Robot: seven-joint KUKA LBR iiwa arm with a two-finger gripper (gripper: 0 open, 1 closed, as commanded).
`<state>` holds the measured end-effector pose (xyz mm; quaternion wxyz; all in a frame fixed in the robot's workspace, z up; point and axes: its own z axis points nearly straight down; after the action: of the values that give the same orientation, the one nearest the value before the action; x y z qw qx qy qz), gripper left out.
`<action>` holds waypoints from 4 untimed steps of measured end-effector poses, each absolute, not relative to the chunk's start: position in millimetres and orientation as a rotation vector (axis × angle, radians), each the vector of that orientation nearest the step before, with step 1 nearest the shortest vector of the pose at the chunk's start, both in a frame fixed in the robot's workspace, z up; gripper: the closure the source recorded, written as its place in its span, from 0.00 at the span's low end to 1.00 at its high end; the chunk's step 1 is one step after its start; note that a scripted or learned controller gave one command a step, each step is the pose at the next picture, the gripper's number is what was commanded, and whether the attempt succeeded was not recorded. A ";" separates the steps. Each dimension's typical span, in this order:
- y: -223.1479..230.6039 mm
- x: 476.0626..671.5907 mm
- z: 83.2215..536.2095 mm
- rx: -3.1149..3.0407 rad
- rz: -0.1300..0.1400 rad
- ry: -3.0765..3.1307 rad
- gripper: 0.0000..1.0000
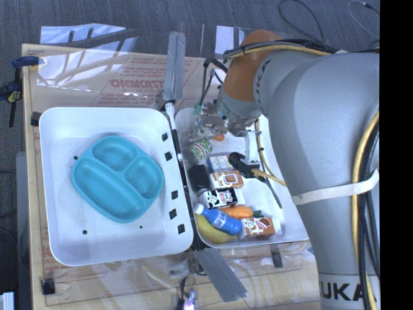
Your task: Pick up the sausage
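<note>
My gripper (pixel 210 118) is low over the far end of the right bin (pixel 293 234), under the grey wrist with the orange band. A small orange-brown piece (pixel 219 136) peeks out just below the gripper; it could be the sausage, but too little of it shows to be sure. The wrist hides most of the bin's far corner. A green and white can (pixel 201 150) lies just in front of the gripper.
The right bin also holds a black object (pixel 198 176), two small cartons (pixel 226 179), a carrot (pixel 241 212), a blue bottle (pixel 219 219), a banana (pixel 216 233) and another carton (pixel 258 227). A blue divided plate (pixel 117 177) lies in the left bin (pixel 58 237).
</note>
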<state>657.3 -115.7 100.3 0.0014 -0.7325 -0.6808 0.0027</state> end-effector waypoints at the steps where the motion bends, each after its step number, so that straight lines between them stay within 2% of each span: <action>1: -117.1 656.5 157.7 -2.393 0.006 -2.029 1.00; 2: -116.8 656.5 157.5 -2.392 0.006 -2.030 0.00; 3: -138.6 655.9 89.0 -2.313 0.007 -2.117 0.00; 4: -137.1 656.0 97.0 -2.302 0.013 -2.123 1.00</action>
<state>656.0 -137.1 97.0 0.0049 -0.7352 -0.6779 0.0041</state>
